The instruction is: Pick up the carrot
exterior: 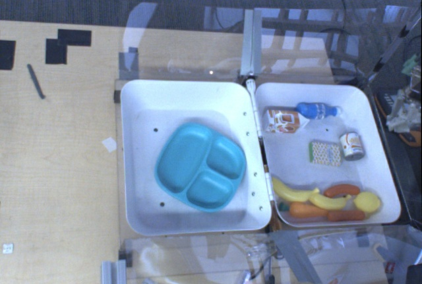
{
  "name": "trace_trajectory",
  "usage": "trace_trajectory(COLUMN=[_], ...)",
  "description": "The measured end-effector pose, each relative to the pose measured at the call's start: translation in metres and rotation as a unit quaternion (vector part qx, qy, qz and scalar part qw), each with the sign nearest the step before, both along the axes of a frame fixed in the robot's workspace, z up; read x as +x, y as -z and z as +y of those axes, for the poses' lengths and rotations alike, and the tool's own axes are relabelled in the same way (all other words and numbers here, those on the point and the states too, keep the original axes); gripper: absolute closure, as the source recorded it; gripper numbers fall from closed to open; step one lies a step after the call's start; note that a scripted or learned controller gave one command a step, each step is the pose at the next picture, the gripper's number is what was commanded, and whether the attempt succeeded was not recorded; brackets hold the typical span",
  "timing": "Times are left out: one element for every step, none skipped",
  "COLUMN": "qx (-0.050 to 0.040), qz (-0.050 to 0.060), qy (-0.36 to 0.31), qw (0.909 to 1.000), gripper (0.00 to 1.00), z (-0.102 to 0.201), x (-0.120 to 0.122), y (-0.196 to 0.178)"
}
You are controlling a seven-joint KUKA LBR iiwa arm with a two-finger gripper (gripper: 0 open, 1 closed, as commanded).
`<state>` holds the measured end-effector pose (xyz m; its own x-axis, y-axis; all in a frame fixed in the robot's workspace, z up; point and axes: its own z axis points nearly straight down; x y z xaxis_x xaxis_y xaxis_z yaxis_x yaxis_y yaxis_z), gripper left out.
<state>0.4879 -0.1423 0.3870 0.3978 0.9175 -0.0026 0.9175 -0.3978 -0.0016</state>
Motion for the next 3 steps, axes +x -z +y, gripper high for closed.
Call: trace_trajectory(qx=[0.0007,0.0021,0.0022], qz=[0.000,0.001,0.000], qy=[-0.165,-0.244,-0.320], qw=[0.9863,0.9698,0.9474], gripper=[1.00,1.00,1.00], z=[0.011,0.016,-0.019], x=[0.005,-0.001,-0.001], y=[0.054,0.194,0.207])
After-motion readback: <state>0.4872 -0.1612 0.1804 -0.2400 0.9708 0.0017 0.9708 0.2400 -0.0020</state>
